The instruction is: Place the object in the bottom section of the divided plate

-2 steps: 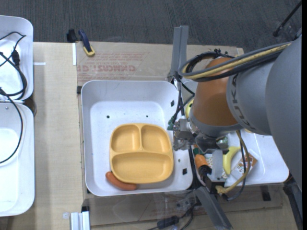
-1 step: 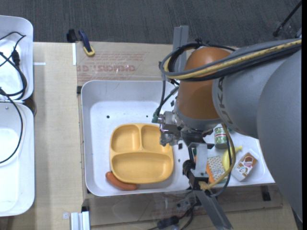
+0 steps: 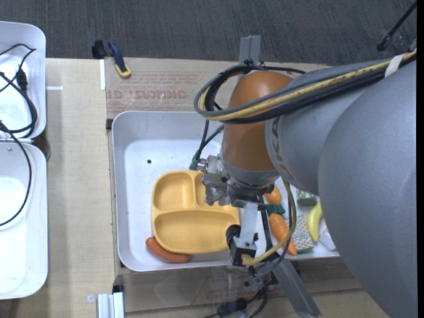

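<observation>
Pale wood-grain surface (image 3: 76, 197), seen from above at a slant. A brown cardboard sheet (image 3: 159, 88) with red print lies flat along its far side. Two shallow white bins sit directly on the surface: one bin (image 3: 126, 177) at centre, its far edge overlapping the cardboard, and a second bin (image 3: 26, 270) at the left edge, only partly in frame, well apart from the first. A small blue-and-yellow clamp (image 3: 118, 58) rests at the far edge, just beside the cardboard's corner. Dark carpeted floor (image 3: 172, 12) beyond.
</observation>
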### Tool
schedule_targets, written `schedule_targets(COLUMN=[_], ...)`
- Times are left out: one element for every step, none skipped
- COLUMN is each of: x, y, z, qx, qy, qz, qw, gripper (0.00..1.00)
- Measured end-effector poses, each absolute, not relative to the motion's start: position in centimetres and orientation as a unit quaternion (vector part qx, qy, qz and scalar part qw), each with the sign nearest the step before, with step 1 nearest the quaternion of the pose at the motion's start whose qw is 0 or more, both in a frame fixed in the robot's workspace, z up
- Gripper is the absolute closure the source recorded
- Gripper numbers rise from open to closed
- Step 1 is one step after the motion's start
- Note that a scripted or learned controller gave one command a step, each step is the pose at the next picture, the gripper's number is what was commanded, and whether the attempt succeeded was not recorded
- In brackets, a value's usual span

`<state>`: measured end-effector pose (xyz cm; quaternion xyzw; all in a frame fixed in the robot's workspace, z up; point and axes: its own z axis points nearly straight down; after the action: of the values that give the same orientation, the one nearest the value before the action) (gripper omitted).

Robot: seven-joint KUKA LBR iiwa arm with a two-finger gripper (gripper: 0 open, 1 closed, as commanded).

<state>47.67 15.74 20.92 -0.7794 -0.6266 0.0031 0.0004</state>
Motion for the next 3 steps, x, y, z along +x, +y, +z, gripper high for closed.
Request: schedule_targets(x=[47.7,47.7,47.7], y=[18.0,22.7,15.1], z=[16.6,21.1,17.7], qx=[-0.822,-0.700,-0.671], qy=[-0.570,-0.714,-0.742], qz=[0.0038,0.0023,0.0029], qw=[0.000,0.000,0.001], gripper=[1.00,1.00,1.00])
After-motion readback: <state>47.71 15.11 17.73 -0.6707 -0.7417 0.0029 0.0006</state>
